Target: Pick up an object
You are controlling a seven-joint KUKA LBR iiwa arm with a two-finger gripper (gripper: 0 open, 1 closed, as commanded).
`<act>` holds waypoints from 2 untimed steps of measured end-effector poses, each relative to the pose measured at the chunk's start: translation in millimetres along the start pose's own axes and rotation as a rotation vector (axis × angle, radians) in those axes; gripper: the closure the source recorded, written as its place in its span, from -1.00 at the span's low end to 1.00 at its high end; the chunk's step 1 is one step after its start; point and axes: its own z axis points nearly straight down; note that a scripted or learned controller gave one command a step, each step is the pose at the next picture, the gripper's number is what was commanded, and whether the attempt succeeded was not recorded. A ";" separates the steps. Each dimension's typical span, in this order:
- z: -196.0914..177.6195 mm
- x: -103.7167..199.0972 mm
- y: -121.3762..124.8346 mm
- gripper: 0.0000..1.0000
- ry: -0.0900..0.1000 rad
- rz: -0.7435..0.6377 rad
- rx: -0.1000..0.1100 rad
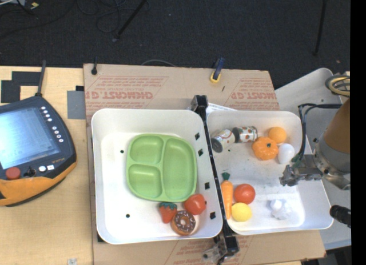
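Gripper (290, 175) over right bin (297, 122), near its right wall, about mid-height; arm (337, 144) in from right. Dark and small at this res, so can't tell its state. Nothing seen between its tips.

No single obj named by task; candidates all loose in bins. Nearest to gripper: white egg (285, 153), just above-left of it, touching or nearly touching small pumpkin (265, 148). Orange (277, 134) just above pumpkin, near bin's back wall. White crumpled obj (278, 208) below gripper, a bit left, near bin's front-right corner. Tomato (245, 193) well left of gripper, w/ lemon (241, 212) touching just below it. Carrot (226, 197) upright along divider side, beside tomato + lemon. Small can (234, 136) lying on its side in back-left part of right bin.

Bin floor betw. gripper and tomato bare; egg + pumpkin crowd the zone just above gripper.

Left bin (108, 144): green divided plate (162, 167) in middle. Along front edge: strawberry (167, 212), donut (184, 223), second tomato (195, 204), clustered, touching or nearly so, far from gripper across divider.

Both bins on cardboard sheet (148, 89). Teach pendant (31, 144) at far left on bench. Yellow clamp (216, 72) at cardboard's back edge.
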 end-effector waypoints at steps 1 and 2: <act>-54.5 -7.9 8.6 1.00 -0.001 -0.001 -0.001; -67.5 -9.5 8.4 1.00 0.001 0.000 0.002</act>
